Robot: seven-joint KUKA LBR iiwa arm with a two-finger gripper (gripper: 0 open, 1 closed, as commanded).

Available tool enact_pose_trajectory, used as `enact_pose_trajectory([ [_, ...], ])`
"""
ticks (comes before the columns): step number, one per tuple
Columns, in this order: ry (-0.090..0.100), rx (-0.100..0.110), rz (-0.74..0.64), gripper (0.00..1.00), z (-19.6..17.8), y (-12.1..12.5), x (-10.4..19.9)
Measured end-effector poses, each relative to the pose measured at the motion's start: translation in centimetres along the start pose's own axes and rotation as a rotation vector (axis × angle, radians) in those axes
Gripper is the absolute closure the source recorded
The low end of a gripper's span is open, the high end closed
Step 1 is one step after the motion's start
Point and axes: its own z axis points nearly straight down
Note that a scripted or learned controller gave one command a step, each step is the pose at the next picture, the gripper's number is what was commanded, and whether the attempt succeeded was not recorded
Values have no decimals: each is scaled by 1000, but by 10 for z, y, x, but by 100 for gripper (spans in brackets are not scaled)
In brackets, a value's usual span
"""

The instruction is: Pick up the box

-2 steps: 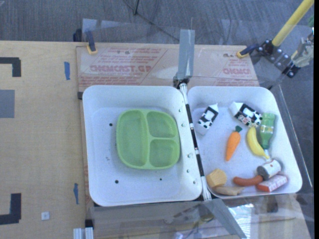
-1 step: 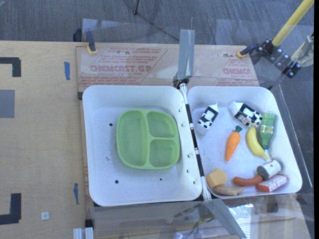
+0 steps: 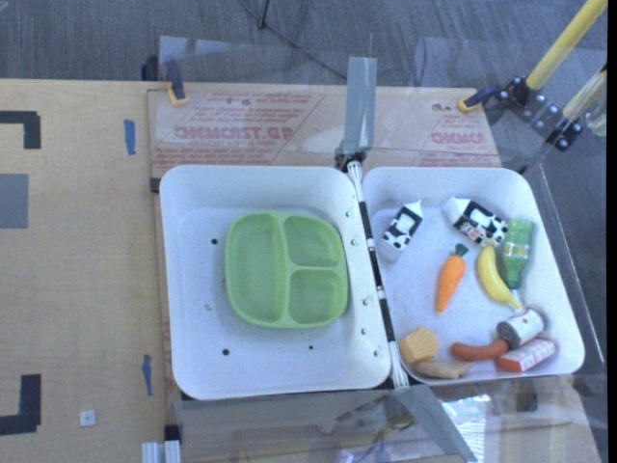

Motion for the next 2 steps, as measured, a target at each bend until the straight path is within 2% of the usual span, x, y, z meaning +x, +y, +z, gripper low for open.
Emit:
enact_pose_trajectory([
  [2,-4,-10,-5,100,-23,3,2],
])
